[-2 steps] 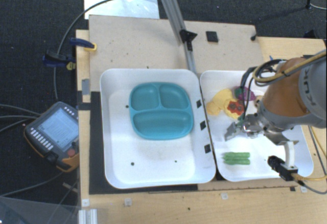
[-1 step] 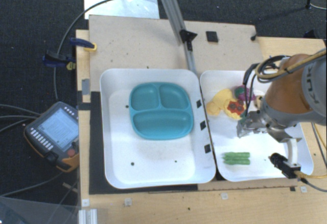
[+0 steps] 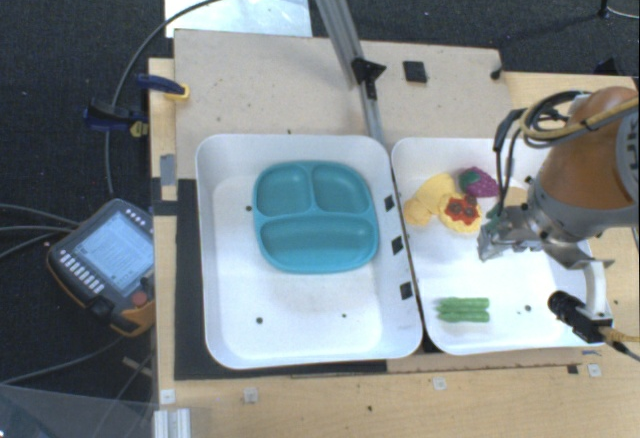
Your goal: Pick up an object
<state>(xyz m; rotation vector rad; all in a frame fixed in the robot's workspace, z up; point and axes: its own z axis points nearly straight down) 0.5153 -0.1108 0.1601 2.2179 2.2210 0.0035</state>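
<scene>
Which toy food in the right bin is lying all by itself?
The green bean pod, near the bin's front edge. The yellow, red and purple pieces sit bunched together near the gripper.

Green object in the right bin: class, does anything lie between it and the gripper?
Nothing visible does. The green object lies alone on bare bin floor, below and left of the gripper. The yellow, red and purple toys cluster above, off that path.
</scene>
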